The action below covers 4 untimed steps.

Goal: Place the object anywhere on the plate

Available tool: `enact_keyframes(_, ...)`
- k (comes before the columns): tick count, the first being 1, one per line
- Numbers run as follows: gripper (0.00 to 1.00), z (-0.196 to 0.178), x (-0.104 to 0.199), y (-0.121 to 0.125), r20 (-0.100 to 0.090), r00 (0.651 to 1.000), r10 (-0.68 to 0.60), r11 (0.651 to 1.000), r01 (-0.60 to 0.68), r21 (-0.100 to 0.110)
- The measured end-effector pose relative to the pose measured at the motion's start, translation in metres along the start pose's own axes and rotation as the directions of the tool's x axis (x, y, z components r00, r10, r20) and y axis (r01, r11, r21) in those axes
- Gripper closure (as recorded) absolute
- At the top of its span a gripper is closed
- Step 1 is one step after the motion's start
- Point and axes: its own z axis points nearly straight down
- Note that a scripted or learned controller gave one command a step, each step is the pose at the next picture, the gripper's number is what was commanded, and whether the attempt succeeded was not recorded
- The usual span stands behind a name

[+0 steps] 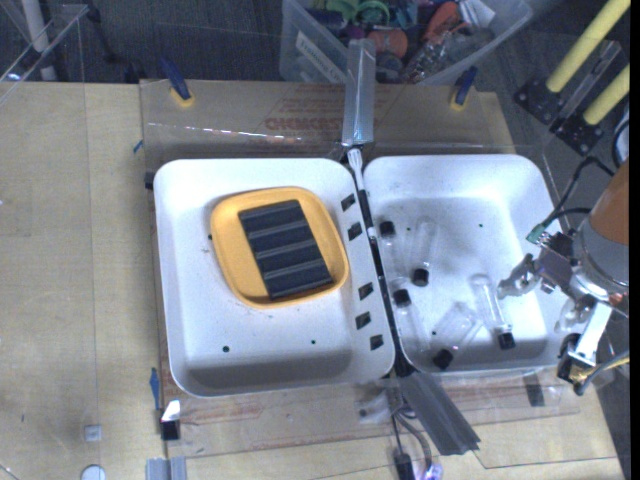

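Tubes of clear material with small black caps lie scattered over the floor of the right bin, well apart from the yellow plate, which sits in the left bin across the divider. A dark ribbed slab already rests on the plate and covers most of its middle, so I judge that the thing to be moved is one of these tubes - though which one cannot be told from this view. They look light, stiff and smooth. A round transparent body of that kind is likely to roll away under a touch and to slip if it is pinched off-centre, and it may crack if it is glass. The safest hold would seem to be across the middle of the barrel, square to its long axis, or at the black cap, where the surface looks less slick. The tube nearest the bin's right wall lies close to the end effector, which hangs at that bin's right edge below the grey arm, above the counter. Whether the end effector is set wide or narrow I cannot tell - nothing visible is held in it. Free yellow rim around the slab leaves only narrow landing room.
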Motion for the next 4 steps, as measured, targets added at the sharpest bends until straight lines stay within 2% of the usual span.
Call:
enact_keyframes(1, 0.0, 0.008, 0.011, 0.019, 0.0, 1.0, -0.014, 1.0, 0.014, -0.004)
enact_keyframes(2, 0.0, 0.034, 0.037, 0.05, 0.0, 0.995, -0.097, 0.995, 0.097, -0.004)
enact_keyframes(3, 0.0, 0.012, 0.032, 0.07, -0.001, 0.994, -0.109, 0.994, 0.109, -0.003)
enact_keyframes(4, 0.0, 0.015, 0.041, 0.087, 0.0, 0.991, -0.131, 0.991, 0.131, -0.005)
